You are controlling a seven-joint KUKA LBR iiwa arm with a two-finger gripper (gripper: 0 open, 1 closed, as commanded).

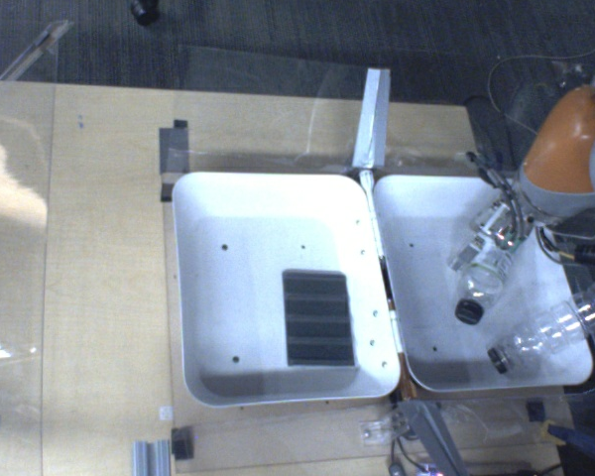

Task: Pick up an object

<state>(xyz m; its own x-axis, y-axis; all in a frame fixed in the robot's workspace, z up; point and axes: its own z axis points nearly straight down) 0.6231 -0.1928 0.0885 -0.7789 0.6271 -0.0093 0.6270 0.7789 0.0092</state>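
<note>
A dark ribbed rectangular pad point(317, 317) lies flat in the left bin point(208, 266). In the right bin point(416, 216) a clear plastic bottle point(479, 280) lies with its black cap point(468, 311) pointing toward the front. A second clear bottle point(547, 337) lies at the front right, its black cap point(497, 358) pointing left. My gripper point(492, 230) hangs low over the right bin, right at the far end of the first bottle. Whether it touches the bottle is unclear.
The grey arm with its orange band point(565, 152) comes in over the right bin's far right corner. A metal divider post point(372, 117) stands behind the gap between the bins. Cables point(575, 251) trail at the right edge.
</note>
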